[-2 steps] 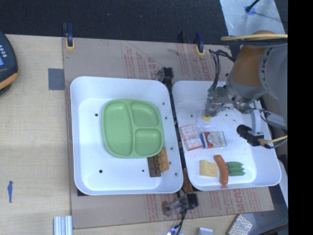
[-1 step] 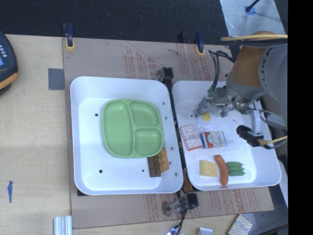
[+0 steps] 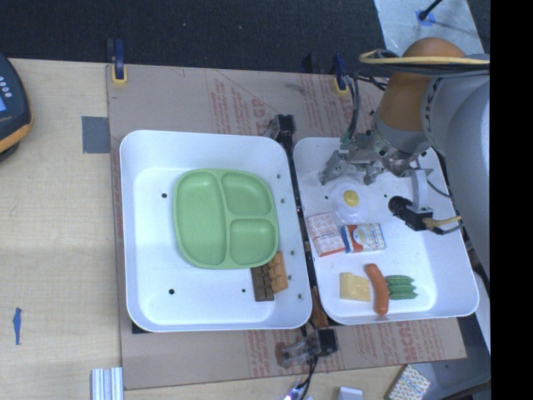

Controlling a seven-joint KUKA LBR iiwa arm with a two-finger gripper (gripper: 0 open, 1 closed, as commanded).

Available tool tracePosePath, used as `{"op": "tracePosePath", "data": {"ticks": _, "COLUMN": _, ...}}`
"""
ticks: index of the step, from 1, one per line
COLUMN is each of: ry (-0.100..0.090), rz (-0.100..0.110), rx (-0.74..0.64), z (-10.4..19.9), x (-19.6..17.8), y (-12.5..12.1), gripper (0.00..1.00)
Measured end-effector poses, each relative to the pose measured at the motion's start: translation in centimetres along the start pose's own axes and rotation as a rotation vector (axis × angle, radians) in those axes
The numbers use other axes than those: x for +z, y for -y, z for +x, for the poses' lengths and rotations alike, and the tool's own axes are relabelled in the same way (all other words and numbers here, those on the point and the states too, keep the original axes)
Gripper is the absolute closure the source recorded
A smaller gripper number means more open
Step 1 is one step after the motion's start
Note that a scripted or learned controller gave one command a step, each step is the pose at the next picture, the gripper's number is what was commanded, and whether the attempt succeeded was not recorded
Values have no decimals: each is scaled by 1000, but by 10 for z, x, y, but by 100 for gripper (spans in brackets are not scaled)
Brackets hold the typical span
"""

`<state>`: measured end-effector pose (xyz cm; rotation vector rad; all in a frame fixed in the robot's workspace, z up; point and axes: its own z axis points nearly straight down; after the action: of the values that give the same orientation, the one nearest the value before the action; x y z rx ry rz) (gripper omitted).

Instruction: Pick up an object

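Arm: the grey arm with its orange band reaches in from the right, above the far end of the right bin (image 3: 450, 302).
End effector: the end effector (image 3: 360, 163) hangs low over the far part of the right bin; whether its fingers are apart or together cannot be told.
Left bin: the left bin (image 3: 150, 223) holds a green divided plate (image 3: 225, 217), with a brown waffle-like block (image 3: 269, 277) at the plate's near right edge.
Right bin: a fried egg toy (image 3: 351, 199) lies just in front of the end effector, apart from it. Nearer lie a red-and-white packet (image 3: 325, 234) and a small carton (image 3: 364, 237), side by side.
Near end: a cheese wedge (image 3: 355, 287), a sausage (image 3: 376, 288) and green pea pods (image 3: 400, 287) lie close together.
Table: brown cardboard (image 3: 208, 98) lies under both bins.
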<state>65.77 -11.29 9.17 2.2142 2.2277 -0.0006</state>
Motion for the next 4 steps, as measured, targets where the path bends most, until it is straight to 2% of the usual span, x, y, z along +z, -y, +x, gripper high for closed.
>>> {"op": "tracePosePath", "data": {"ticks": 1, "ry": 0, "rz": 6, "rx": 3, "z": 0, "x": 0, "y": 24, "gripper": 0}}
{"op": "tracePosePath", "data": {"ticks": 2, "ry": 1, "rz": 5, "rx": 1, "z": -1, "x": -11, "y": 23, "gripper": 100}}
{"op": "tracePosePath", "data": {"ticks": 3, "ry": 1, "rz": 6, "rx": 1, "z": -1, "x": -10, "y": 23, "gripper": 0}}
{"op": "tracePosePath", "data": {"ticks": 4, "ry": 0, "rz": 8, "rx": 2, "z": -7, "x": 1, "y": 59, "gripper": 0}}
